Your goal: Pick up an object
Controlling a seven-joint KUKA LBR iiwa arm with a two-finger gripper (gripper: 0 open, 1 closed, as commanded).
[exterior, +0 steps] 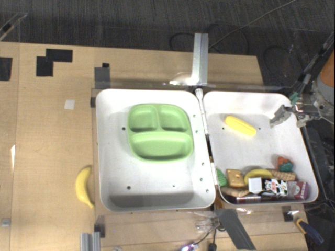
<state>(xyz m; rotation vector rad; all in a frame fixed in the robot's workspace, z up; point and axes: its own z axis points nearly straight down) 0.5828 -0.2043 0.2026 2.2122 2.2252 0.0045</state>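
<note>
In the right bin (261, 145), a yellow oblong toy (240, 125) lies alone near the back. A pile of small items sits along the front wall, including a yellow banana (258, 173), a tan cracker-like piece (235, 178), a black-and-white printed box (274, 186) and an orange-and-teal piece (285, 164). My gripper (290, 118) hangs over the bin's back right corner, above its rim. It is open with nothing between its fingers. The yellow toy lies well to its left.
The left bin (112, 140) holds a green divided plate (159, 132). A second banana (84, 186) lies on the bench left of that bin. A metal post (201, 59) stands behind the wall between the bins.
</note>
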